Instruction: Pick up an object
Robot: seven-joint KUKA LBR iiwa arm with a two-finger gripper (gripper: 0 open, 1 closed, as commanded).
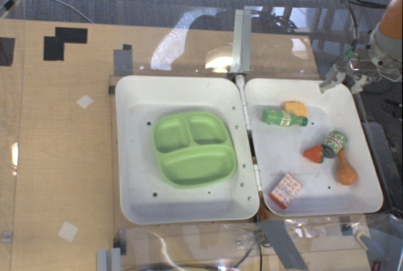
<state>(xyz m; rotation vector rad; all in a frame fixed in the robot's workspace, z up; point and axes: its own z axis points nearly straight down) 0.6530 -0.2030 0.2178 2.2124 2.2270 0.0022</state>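
The gripper (343,74) hangs at the far right corner of the right bin (362,200), above its rim, with nothing between its fingers; they look spread somewhat, though the view is too small to say how far. It sits off to the side of every candidate, so any descent from here risks striking the bin's rim or wall instead of reaching an object. Nearest are the green bottle (284,118) and the yellow piece (296,108) touching its far side; a grasp on either could catch both or nudge one away. Further on, the red piece (313,154), the small green can (335,142) and the orange gourd-shaped toy (344,171) lie crowded together, so fingers closing there may jam on a neighbour, and the rounded toy looks likely to roll or squirt out. The red-and-white packet (286,190) lies flat near the bin's near edge, and its low profile may give the fingers little to bite. The green divided plate (192,150) rests in the left bin (126,137) on the table (56,156), well apart.
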